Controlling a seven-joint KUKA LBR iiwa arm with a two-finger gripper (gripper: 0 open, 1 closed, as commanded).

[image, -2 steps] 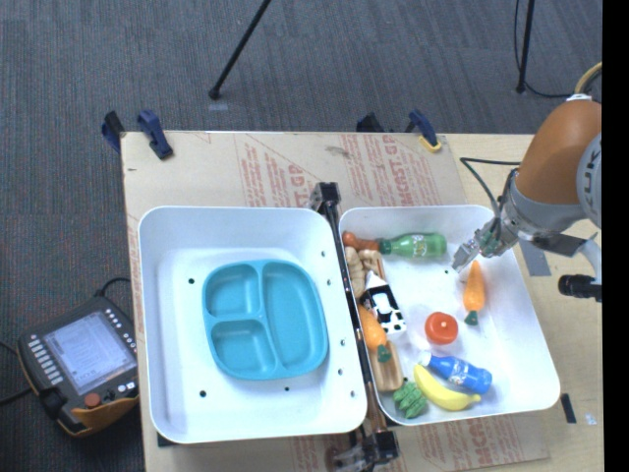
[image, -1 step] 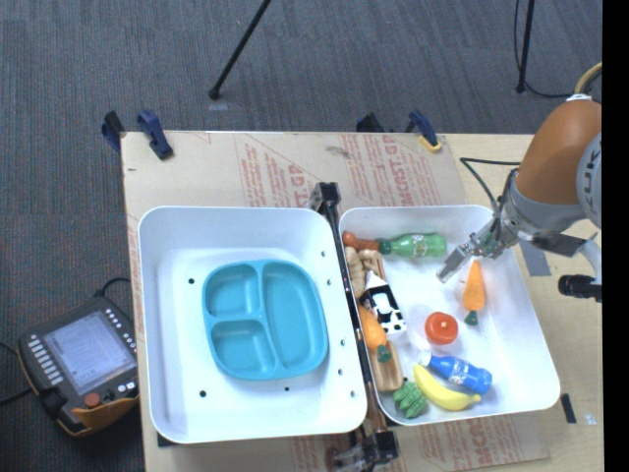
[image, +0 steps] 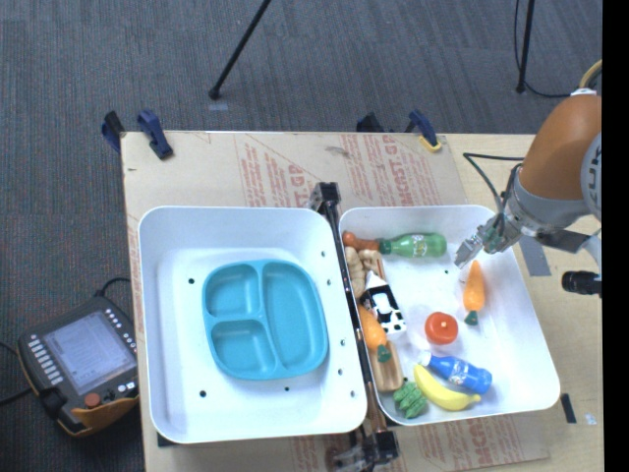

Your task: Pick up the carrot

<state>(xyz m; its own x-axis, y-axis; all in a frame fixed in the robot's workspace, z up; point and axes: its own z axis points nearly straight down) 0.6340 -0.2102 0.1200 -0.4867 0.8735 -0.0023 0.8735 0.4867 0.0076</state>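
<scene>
Reaching: the grey arm (image: 565, 160) with its orange band comes in from the right, over the right bin's far right corner.
Tool: the tool (image: 468, 251) hangs just above the carrot's upper tip; whether it touches the carrot cannot be told.
Tool opening: the fingers look slightly parted with nothing between them, though they are small and blurred.
Carrot: the carrot (image: 475, 288) lies in the right bin (image: 536, 347) near its right wall, orange body pointing up toward the tool, green end toward the near side.
Open room: bare white floor lies left of the carrot, between it and the green bottle (image: 414, 246); the bin wall is near on its right.
Neighbours: a red tomato (image: 441, 327) sits near the carrot's lower left, apart from it; a blue bottle (image: 460, 373) and a banana (image: 444, 389) lie nearer the front rim.
Left side of right bin: a crowded row of toys along the wall, among them a black-and-white carton (image: 383, 303); the rest are hard to tell apart.
Left bin: the left bin (image: 167, 264) holds a blue divided tray (image: 265, 319) with bare floor all round it.
Desk: the desk (image: 256, 165) shows as brown board beyond the bins, with clamps at its far edge.
Cut off: the arm's upper part runs out of the frame at right.
</scene>
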